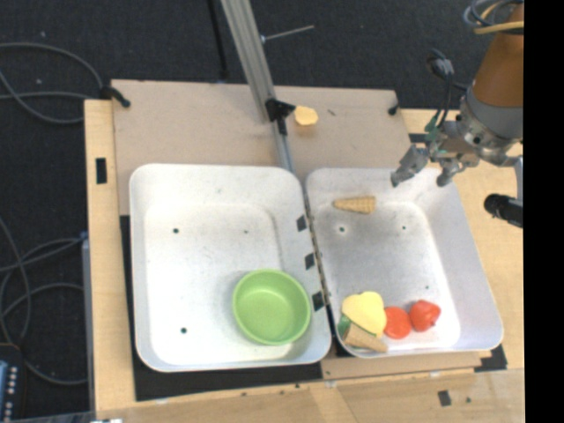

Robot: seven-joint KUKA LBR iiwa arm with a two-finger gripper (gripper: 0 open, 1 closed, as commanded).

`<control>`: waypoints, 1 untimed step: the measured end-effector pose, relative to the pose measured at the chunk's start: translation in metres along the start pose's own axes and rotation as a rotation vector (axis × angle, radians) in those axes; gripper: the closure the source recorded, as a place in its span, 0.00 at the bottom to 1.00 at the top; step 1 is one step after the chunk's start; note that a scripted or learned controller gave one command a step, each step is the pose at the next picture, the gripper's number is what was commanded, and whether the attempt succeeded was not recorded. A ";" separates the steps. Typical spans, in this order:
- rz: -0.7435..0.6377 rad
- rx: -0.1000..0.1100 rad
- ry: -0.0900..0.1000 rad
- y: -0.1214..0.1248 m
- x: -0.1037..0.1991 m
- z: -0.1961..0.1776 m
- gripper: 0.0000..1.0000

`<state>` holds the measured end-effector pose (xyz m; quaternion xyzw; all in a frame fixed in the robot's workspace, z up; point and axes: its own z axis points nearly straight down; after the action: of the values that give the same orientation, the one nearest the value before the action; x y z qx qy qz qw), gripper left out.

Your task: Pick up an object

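Grey jaws [427, 167] apparently spread, bare, over right bin's [458, 236] far rim.

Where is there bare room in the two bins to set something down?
Left bin: open floor everywhere but the near right corner, where the green bowl sits. Right bin: free middle between the cone and the crowded near edge holding the yellow piece and red pieces.

The grey arm [498, 77] reaches in from the right, its orange band uppermost and the wrist angled down and leftward. Its hand [427, 173] hangs low at the end, both dark fingers [405, 171] spread apart and pointing downward, with nothing between them.
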<state>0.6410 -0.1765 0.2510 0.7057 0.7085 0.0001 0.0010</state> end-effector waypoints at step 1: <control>0.000 0.000 -0.001 0.000 0.000 0.000 0.00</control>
<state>0.6409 -0.1768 0.2510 0.7056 0.7086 -0.0004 0.0012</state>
